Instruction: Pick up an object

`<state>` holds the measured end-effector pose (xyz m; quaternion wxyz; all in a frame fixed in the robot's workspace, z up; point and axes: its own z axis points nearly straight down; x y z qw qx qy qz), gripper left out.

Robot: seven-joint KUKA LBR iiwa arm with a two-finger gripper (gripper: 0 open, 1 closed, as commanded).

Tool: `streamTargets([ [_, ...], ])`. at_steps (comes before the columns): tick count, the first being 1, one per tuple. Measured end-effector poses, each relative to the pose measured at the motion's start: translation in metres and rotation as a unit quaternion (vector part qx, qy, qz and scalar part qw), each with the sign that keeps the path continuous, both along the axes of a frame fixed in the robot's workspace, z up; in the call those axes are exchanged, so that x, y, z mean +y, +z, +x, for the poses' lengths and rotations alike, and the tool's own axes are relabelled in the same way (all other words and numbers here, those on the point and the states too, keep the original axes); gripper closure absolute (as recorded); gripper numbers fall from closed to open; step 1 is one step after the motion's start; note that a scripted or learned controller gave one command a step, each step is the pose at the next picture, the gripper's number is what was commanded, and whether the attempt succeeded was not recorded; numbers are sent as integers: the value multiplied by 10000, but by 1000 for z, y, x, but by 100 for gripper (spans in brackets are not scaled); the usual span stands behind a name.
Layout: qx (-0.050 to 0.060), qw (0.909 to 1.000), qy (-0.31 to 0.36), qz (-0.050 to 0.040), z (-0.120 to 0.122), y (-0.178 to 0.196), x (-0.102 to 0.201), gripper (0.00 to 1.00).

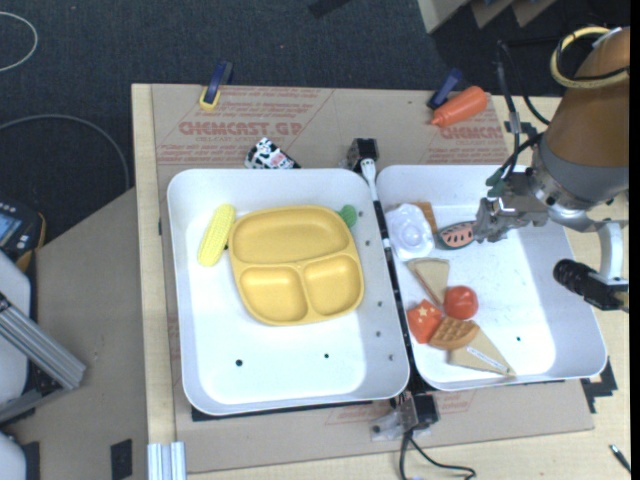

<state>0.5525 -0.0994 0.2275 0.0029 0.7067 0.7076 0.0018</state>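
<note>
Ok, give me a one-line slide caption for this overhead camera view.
Gripper low over the right bin beside a watermelon slice; yellow tray and corn in the left bin.

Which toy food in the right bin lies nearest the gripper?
The watermelon slice, red with a dark rind, just left of the gripper. The tomato and strawberry lie farther toward the bin's front.

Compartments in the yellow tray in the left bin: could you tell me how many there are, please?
3. The yellow tray has one wide compartment across its far side and two smaller ones on its near side, left and right.
</note>
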Motion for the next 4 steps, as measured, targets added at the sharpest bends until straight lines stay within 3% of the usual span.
streamTargets([
  [1, 19, 10000, 18, 8, 15, -12, 52, 100],
  [2, 11, 10000, 17, 10, 31, 2, 93, 100],
  [3, 18, 10000, 7, 7, 37, -2, 108, 100],
  [4, 20, 10000, -18, 1, 34, 2, 89, 100],
])
